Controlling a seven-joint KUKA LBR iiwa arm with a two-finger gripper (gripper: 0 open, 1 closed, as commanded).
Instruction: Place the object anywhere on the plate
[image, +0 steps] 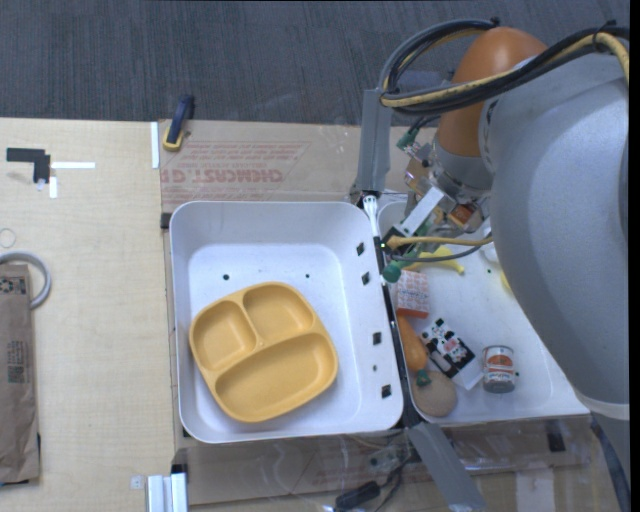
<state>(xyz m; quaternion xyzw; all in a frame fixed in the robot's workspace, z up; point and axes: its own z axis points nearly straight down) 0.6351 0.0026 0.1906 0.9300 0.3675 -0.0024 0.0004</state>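
Plate (263, 350): a yellow plate with three compartments, two small ones toward the far side and one large one toward the near side; it lies flat in the left bin, toward that bin's near-left part.
Left bin (200, 240): shallow and white, its floor bare around the plate apart from a few small dark marks.
Right bin (530, 395): white, just beside the left bin, their rims touching along the middle; much of it is covered by the arm.
Arm (570, 200): a large grey body fills the right of the view, with the orange band (490, 75) at the top and black and yellow cables looping over it.
Claw (432, 215): reaches down over the far-left corner of the right bin; whether it is open or closed, and whether anything is in it, cannot be told, since the wrist and cables hide it.
Objects in the right bin: an orange item (413, 350) against the left wall, a tan rounded item (435, 395) at the near-left corner, a black-and-white patterned item (450, 350) beside them, a small can (498, 368) with a red-and-white label farther right, and a red-printed white packet (412, 292) farther back.
Green piece (392, 270): small, at the dividing rim, just below the claw.
Worktop (80, 300): pale wood on the left, with a brown paper bag (18, 370) at the left edge and a cardboard sheet (255, 165) behind the left bin.
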